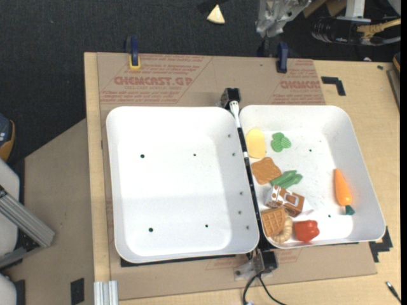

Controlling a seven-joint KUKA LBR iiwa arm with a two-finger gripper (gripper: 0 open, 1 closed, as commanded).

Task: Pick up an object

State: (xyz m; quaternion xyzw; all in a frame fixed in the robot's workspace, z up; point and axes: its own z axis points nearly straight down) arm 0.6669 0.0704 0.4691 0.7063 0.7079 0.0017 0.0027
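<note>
The right bin [356, 138] holds several toy foods. Along its left wall lie a yellow piece [255, 143], a brown toast slice [266, 169], a brown-and-white block [285, 199] and a waffle [275, 221]. A green leaf [280, 142] and a green pod [287, 179] lie beside them. A red pepper [306, 230] sits at the near edge and an orange carrot [343, 188] lies to the right. My gripper [272, 19] hangs high at the top of the view, past the bench's far edge and well away from the bins.
The left bin [127, 132] lies beside the right one, joined by a black clip [230, 97] at the far seam. Blue clamps [133, 51] [282, 57] pin the cardboard base. A yellow wedge [216, 15] lies on the dark floor.
</note>
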